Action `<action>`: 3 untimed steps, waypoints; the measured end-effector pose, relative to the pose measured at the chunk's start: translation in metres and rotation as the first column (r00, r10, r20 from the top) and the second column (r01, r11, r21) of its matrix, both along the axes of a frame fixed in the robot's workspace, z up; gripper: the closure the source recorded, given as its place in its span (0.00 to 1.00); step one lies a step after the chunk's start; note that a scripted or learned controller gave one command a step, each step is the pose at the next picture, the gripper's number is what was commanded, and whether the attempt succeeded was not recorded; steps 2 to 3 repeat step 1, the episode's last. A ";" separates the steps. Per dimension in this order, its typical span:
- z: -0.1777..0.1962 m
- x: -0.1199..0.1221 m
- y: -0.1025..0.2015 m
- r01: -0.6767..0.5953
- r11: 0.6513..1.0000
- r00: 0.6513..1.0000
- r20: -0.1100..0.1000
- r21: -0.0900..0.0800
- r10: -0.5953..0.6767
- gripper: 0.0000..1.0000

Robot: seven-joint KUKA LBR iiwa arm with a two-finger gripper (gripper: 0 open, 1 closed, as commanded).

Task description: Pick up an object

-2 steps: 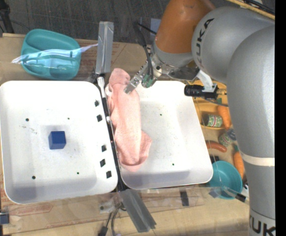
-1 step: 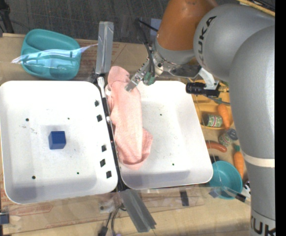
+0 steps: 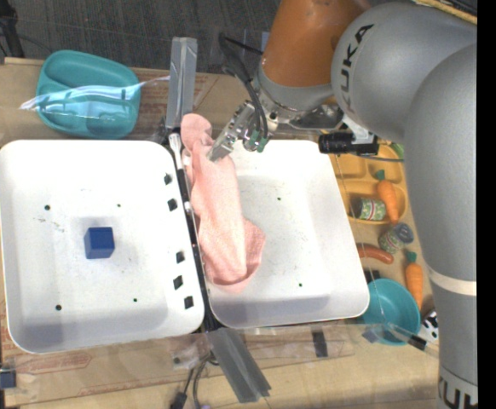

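My gripper [image 3: 233,136] hangs at the far left corner of the right bin [image 3: 316,203], its fingers pinching the upper end of the pink cloth [image 3: 218,211]. The cloth trails down along that bin's left wall (partly draped over the rim). A blue cube [image 3: 100,242] sits alone in the left bin [image 3: 43,296].
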State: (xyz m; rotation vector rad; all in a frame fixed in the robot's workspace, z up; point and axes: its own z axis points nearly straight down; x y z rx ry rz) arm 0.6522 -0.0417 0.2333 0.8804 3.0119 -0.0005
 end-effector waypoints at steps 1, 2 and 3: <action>-0.012 -0.009 0.019 0.238 0.971 0.971 -0.005 0.000 -0.238 1.00; -0.012 -0.009 0.019 0.238 0.971 0.971 -0.005 0.000 -0.238 1.00; -0.012 -0.009 0.019 0.238 0.971 0.971 -0.005 0.000 -0.238 1.00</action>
